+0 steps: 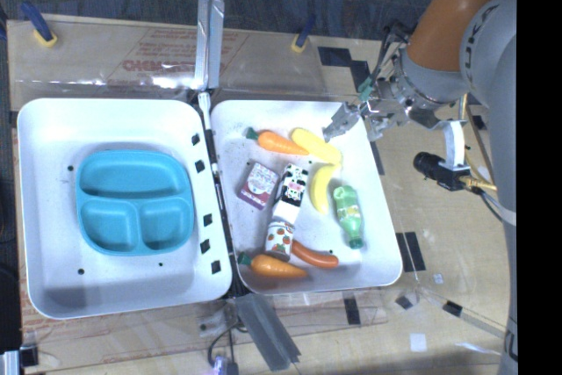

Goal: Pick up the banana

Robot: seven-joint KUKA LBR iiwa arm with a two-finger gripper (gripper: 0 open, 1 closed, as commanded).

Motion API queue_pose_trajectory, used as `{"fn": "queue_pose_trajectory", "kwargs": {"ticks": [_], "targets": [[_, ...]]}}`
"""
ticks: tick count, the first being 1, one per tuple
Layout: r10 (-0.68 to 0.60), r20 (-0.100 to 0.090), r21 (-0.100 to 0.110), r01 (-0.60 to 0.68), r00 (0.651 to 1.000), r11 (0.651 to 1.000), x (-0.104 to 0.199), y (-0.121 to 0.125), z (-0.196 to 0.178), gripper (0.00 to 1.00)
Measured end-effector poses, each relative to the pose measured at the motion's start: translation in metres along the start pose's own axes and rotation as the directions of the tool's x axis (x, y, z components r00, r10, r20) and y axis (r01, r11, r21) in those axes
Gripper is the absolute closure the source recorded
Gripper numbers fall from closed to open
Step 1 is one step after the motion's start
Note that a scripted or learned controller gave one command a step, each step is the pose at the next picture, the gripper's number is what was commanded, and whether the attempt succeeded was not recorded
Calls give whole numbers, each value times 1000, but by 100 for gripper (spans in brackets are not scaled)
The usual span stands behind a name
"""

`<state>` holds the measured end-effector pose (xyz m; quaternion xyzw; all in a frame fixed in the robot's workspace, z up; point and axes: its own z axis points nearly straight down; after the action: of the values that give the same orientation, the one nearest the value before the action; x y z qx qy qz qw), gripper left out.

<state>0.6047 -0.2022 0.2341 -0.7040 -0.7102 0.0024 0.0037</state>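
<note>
Curved yellow plastic banana in right white bin: likely light, stiff, slick. Pinch mid-body across its width. Metal two-finger gripper hovers far-right; jaw state unclear.

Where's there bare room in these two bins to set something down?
In the left bin, bare floor rings the blue divided tray, widest along its near edge. In the right bin, a strip runs between the divider and the purple packet. The rest is crowded: carrots, banana, green bottle.

The arm is cut off at the right edge, and the gripper is too small to make out its fingers.
</note>
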Motion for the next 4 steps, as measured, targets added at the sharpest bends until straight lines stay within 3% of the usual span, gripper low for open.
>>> {"fn": "queue_pose_trajectory", "kwargs": {"ticks": [1, 2, 3, 4], "targets": [[30, 2, -13, -30, 1000, 999, -7, 12, 140, 0], [24, 3, -9, -24, 1000, 1000, -7, 13, 133, 100], [24, 3, -9, -24, 1000, 1000, -7, 13, 133, 0], [219, -2, 0, -219, 976, 976, 13, -100, 147, 0]]}}
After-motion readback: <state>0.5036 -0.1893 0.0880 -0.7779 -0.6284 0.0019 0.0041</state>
